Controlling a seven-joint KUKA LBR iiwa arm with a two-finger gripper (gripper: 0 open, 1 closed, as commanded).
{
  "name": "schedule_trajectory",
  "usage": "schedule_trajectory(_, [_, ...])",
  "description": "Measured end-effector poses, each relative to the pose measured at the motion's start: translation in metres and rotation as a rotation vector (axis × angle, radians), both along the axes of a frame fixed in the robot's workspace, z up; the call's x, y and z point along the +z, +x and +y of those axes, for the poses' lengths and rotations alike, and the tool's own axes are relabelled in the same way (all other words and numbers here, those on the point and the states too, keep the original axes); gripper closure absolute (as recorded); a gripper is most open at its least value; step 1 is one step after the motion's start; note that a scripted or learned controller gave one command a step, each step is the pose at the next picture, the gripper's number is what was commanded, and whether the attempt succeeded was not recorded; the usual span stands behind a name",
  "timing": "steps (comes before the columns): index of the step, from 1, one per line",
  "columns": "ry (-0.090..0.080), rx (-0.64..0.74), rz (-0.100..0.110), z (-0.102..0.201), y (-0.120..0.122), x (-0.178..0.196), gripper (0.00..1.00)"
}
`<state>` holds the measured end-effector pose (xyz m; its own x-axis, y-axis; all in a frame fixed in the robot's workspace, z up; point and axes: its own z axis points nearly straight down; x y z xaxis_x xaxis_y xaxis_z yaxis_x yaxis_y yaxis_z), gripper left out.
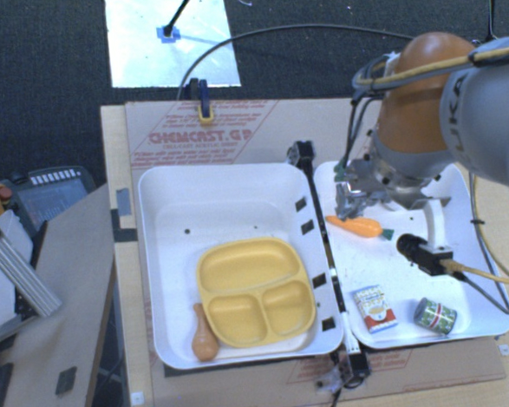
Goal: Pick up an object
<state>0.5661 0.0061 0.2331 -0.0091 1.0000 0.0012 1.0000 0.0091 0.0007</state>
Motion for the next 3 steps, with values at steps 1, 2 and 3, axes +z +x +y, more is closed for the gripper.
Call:
schedule_trajectory(1, [0.001, 0.000, -0.001, 0.046, 0.004, 0.003, 1.00])
schedule_trajectory(2, [0.000, 0.000, -0.001, 0.102, 0.016, -0.010, 1.00])
schedule_trajectory(3, [-0.001, -0.004, 0.000, 0.098, 0.016, -0.010, 0.00])
